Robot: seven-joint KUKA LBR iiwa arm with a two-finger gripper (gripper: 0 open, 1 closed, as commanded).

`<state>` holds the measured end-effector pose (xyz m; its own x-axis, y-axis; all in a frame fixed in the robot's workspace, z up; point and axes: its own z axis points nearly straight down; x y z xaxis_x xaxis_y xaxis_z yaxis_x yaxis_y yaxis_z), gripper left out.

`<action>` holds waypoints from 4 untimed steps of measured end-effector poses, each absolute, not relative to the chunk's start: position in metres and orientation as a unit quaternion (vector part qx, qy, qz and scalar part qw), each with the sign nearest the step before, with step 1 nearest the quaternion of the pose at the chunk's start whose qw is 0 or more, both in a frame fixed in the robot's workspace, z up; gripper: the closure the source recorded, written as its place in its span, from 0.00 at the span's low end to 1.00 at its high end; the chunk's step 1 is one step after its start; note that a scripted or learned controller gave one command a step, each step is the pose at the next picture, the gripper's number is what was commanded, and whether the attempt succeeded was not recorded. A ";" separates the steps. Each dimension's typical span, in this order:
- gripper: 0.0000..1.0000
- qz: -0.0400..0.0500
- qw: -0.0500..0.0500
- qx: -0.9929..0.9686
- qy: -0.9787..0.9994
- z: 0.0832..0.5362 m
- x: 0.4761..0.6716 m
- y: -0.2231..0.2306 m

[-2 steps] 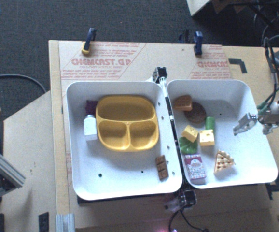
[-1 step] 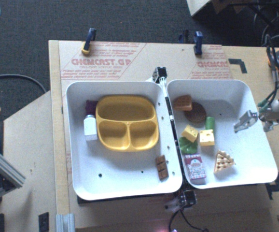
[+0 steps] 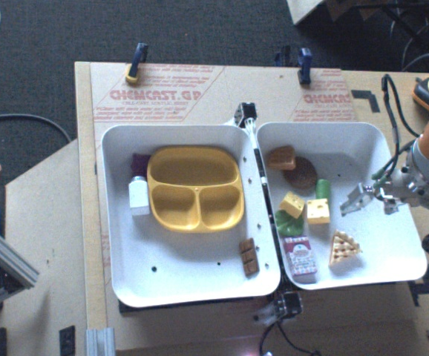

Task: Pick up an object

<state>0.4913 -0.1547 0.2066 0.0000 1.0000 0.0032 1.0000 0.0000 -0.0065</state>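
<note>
Now the gripper (image 3: 357, 199) hangs over the right bin (image 3: 363, 136), fingers spread and holding nothing. Just beside it lie the cheese cube (image 3: 318, 211) and waffle wedge (image 3: 344, 248); a yellow divided plate (image 3: 196, 188) sits in the left bin (image 3: 118, 221)

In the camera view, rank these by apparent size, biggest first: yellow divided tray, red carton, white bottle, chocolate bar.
1. yellow divided tray, by far the largest.
2. red carton.
3. white bottle and chocolate bar: too close in apparent size to rank; the bar is longer but thinner.
</note>
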 end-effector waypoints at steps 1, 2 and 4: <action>0.00 0.001 0.003 -0.707 -0.707 0.163 0.494 -0.155; 0.00 0.001 0.004 -0.707 -0.707 0.119 0.491 -0.149; 1.00 0.000 0.000 -0.708 -0.706 0.095 0.491 -0.149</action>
